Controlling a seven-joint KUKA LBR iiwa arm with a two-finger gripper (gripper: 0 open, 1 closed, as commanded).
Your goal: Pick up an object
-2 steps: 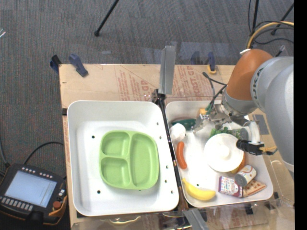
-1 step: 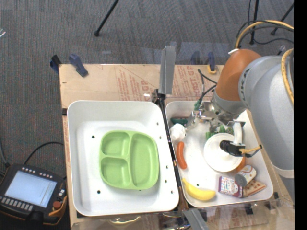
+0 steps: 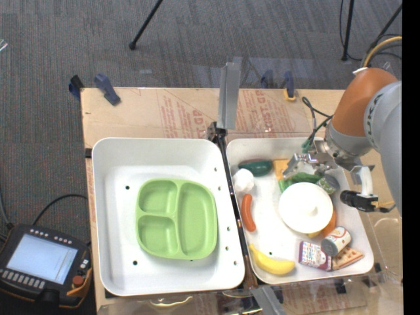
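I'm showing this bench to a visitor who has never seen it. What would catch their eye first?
Probably the bright green divided plate, alone in the left bin. Next, the crowded right bin: a white round lid in its middle, a banana at its near edge and a red sausage by the divider. The arm's end effector hangs over that bin's far right corner.

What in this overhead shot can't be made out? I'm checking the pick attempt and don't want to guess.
- Gripper: small and crowded against the green items at the right bin's far side; finger state and any contact unreadable.
- Orange object: mostly hidden under the white plate.
- Green item: partly hidden by plate and gripper.
- Carton label: too small to read.
- Arm: cut off at the right edge.
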